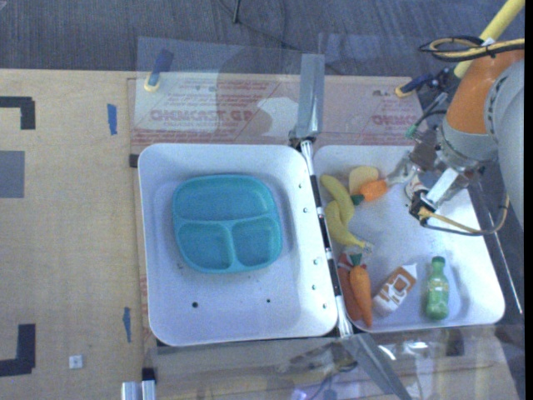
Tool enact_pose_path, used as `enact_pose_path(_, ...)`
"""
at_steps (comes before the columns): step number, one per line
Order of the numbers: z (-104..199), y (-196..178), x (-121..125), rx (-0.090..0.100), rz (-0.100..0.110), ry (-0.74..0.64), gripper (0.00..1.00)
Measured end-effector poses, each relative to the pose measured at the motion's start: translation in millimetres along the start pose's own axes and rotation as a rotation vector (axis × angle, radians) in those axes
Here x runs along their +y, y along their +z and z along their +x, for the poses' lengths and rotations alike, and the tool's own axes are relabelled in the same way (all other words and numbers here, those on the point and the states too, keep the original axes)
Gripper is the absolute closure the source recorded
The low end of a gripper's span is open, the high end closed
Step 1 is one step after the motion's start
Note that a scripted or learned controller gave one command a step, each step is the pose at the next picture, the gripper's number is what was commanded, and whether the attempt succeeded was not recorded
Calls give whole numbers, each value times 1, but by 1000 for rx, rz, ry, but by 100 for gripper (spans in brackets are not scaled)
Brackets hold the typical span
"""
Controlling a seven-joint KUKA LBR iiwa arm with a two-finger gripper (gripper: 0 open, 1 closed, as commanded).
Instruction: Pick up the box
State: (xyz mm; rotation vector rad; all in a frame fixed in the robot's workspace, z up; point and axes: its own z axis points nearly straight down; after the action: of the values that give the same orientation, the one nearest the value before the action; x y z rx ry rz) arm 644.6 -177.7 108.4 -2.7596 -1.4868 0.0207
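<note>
The tool (420,197), grip state unclear, is hovering near the right bin's (491,302) far edge; the box (395,288) is lying untouched by its near edge.

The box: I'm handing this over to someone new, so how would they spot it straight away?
Look in the right bin, along its near edge. The box lies there tilted, between a carrot on its left and a green bottle on its right. It is the one flat, straight-edged item there, white with orange print.
</note>
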Motion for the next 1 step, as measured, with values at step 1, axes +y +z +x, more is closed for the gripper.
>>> enact_pose_path(1, -10, 19, 34, 8, 10, 264, 0)
